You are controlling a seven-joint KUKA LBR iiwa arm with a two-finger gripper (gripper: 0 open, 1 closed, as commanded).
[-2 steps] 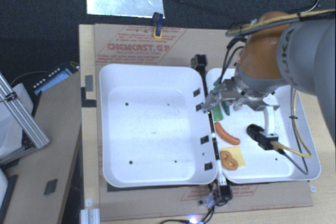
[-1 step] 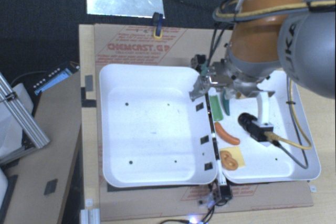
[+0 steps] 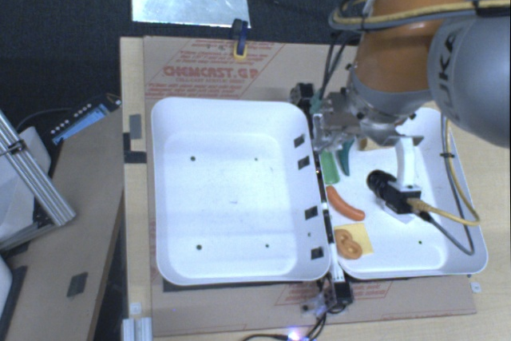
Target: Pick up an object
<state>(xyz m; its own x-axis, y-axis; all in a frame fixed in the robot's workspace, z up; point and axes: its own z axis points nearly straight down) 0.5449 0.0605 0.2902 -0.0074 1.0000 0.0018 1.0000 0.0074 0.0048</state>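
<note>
Closest to me among the loose things is an orange pretzel shape, lying on a small yellow card at the front of the right bin, close to the wall it shares with the left bin. Just behind it I see an orange-red sausage, smooth and rounded at both ends, lying at a slant on the white floor and apart from the pretzel shape.

Further back a bright green strip runs along that shared wall, long and narrow. Beside it, on its right, sits a shorter teal piece, tapering toward me. Both reach up under the gripper, which hangs over the left rear part of the right bin, directly above their far ends. From this slant I cannot tell whether the gripper is wide or narrow, nor whether it touches either green piece; its metal body hides the meeting point. The arm, grey with its orange dome, covers the back of that bin.

Small black clips line the seam between the bins. Both bins rest on a cardboard sheet with red lettering.
</note>
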